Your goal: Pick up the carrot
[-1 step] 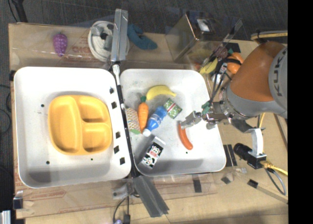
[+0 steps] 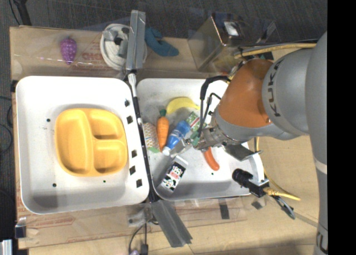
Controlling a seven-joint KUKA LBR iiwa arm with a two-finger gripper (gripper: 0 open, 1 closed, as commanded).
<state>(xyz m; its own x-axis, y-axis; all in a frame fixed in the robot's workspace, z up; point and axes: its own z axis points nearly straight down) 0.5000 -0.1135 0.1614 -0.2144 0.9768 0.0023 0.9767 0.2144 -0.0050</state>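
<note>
The carrot (image 2: 162, 132), orange with a green top, lies upright in the left part of the right bin (image 2: 192, 188). To its right a clear bottle with a blue cap (image 2: 177, 136) lies at a slant. My gripper (image 2: 199, 140) hangs low over the bin's middle, just right of the bottle and well right of the carrot. The wrist hides its fingertips. Nothing shows between the fingers.
A yellow banana (image 2: 182, 104) lies at the back of the right bin, a small orange-red sausage-like piece (image 2: 212, 160) right of centre, and a black-and-white carton (image 2: 173, 176) at the front. The left bin (image 2: 33, 192) holds a yellow divided tray (image 2: 92, 141). A purple object (image 2: 68, 49) sits on the bench behind.
</note>
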